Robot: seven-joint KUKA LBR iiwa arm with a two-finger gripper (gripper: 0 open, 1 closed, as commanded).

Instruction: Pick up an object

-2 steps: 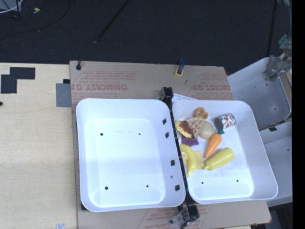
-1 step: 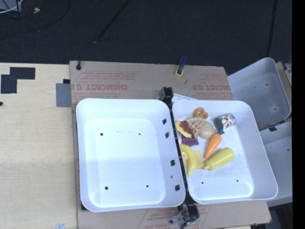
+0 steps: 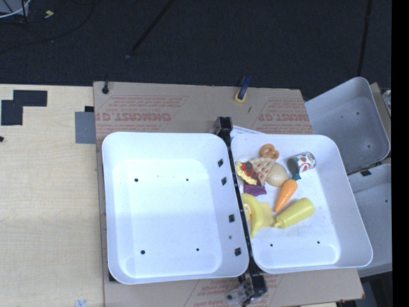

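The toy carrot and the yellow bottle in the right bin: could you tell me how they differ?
The toy carrot is orange and tapers to a point; the yellow bottle is yellow and blunt. The carrot stands steeper in the camera view, while the bottle lies flatter across. Both lie in the right bin, close together.

Beyond the pale wooden surface (image 3: 45, 197) the floor (image 3: 211, 31) is dark, almost black, with thin cables (image 3: 19, 5) trailing across its far left corner. A brown cardboard sheet (image 3: 166, 110) with red print lies flat on the surface. Grey metal panels (image 3: 351, 123) stand at the right. Light falls evenly from overhead.
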